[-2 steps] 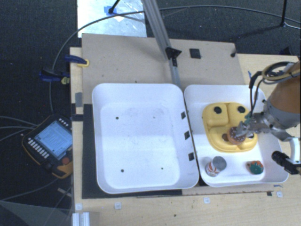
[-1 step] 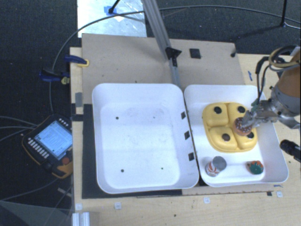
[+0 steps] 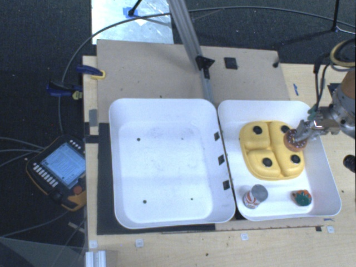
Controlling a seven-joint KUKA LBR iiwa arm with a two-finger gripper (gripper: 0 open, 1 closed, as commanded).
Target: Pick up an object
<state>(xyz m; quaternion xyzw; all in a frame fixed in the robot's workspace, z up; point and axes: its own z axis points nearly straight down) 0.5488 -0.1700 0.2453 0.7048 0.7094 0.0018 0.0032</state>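
**Caller:** You had two white bins side by side on the bench, and the action was all in the right bin (image 3: 332,189). The big landmark there was the yellow four-lobed block (image 3: 271,149), a padded-looking slab with a black dot on each lobe, sitting in the upper middle of that bin.

**Analyst:** And your gripper (image 3: 298,136) was right at that block's upper right lobe, coming in from the right edge of the bench. A small brownish, ring-shaped piece (image 3: 292,142) sat at the fingertips, touching the block's right edge. Whether the fingers were apart or clamped on it, you could not tell from this angle; the tips blurred into the piece.

**Caller:** Below the block, toward the near wall of the bin, you had a small grey and white object with a red patch (image 3: 255,196), just off the block's lower left corner.

**Analyst:** And off the block's lower right corner, a small green object with an orange spot (image 3: 302,198), well apart from the grey one. Neither touched the block.

**Caller:** Left of the block, across the shared rims, was the left bin (image 3: 119,166), showing its white floor with four small dark dots.

**Analyst:** Further left of the block again, off the bench, your handheld pendant (image 3: 59,171) with its lit screen lay on the dark floor.
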